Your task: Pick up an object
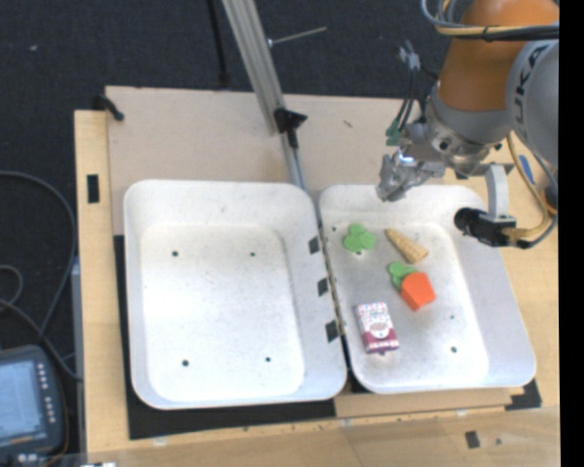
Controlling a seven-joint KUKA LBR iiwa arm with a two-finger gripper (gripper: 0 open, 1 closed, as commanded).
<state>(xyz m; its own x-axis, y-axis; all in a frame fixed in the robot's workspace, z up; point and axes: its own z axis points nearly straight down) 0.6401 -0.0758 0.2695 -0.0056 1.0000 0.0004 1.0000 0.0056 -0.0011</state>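
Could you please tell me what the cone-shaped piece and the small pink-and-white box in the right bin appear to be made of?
The cone-shaped piece looks like tan moulded plastic or foam, matte, with no glare; too small to settle which. The pink-and-white box looks like printed cardboard or plastic: flat faces, crisp edges, printed pattern. Both lie in the right bin, which looks like white plastic, lightly speckled.
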